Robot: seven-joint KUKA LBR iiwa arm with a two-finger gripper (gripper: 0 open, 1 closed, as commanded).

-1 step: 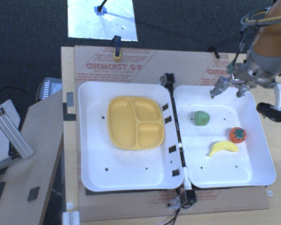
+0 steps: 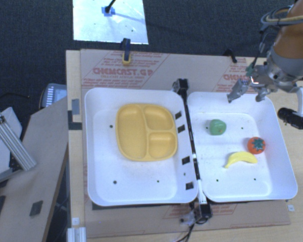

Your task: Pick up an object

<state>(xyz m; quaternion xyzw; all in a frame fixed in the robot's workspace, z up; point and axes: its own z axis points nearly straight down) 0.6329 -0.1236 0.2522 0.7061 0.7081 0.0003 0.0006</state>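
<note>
gripper: two fingers point(image 2: 238, 91) spread apart with nothing between them, gripper point(image 2: 248, 92) hanging over the far rim of the right bin point(image 2: 280, 150), at about 1 o'clock of that bin
arm: one, grey with an orange band point(image 2: 295, 34), reaching in from 3 o'clock
nearest target: green object point(image 2: 217, 127), round-ish, lies toward 7 o'clock from the jaws, near but clearly apart; no real long axis
other targets: tomato-like red piece point(image 2: 256, 145) toward 6 o'clock from the jaws, further off; yellow banana point(image 2: 241, 159) just beside the red one, at its 8 o'clock
banana axis: runs roughly 8 to 2 o'clock, curved, ends bending down toward the near rim
height of jaws above bin: hard to judge from this slanted view, probably well off the floor
counts: 2 white bins, 3 loose objects all in the right bin, 1 yellow divided plate point(image 2: 145, 132) in the left bin point(image 2: 101, 180)
plate: three compartments, sits mid-bin, touches none of the loose objects
status: nothing picked yet; judged next move is down and toward 7 o'clock onto the green one
</note>
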